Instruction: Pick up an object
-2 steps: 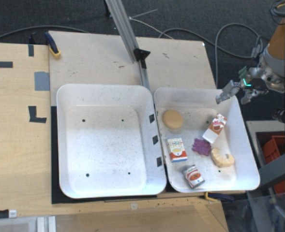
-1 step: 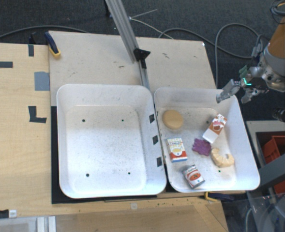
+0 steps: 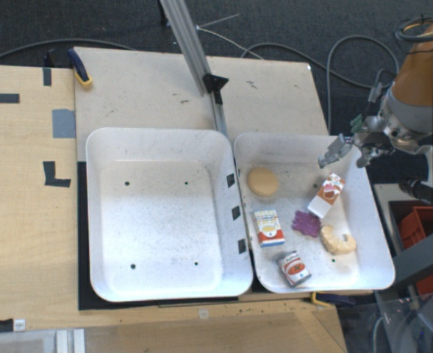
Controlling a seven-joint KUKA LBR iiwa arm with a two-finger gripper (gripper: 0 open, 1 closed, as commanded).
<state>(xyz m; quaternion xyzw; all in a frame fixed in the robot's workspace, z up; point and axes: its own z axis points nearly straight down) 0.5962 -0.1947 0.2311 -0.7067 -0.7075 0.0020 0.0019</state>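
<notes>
The right bin (image 3: 370, 219) holds several small items. A round tan bun (image 3: 262, 182) lies near its upper left. A white and red carton (image 3: 328, 194) lies tilted at the right. Below these are a purple piece (image 3: 306, 223), a small red and yellow box (image 3: 269, 227), a tan pastry (image 3: 338, 240) and a red and white can (image 3: 295, 268). My gripper (image 3: 348, 154) hovers over the bin's upper right corner, just above the carton. It is open, with nothing between its fingers (image 3: 333, 152).
The left bin (image 3: 98, 197) sits beside the right one, their rims touching. A slanted metal pole (image 3: 190, 39) rises from the bench behind the bins. A blue and yellow clamp (image 3: 80, 68) lies at the bench's far left corner. Cables run across the dark floor behind.
</notes>
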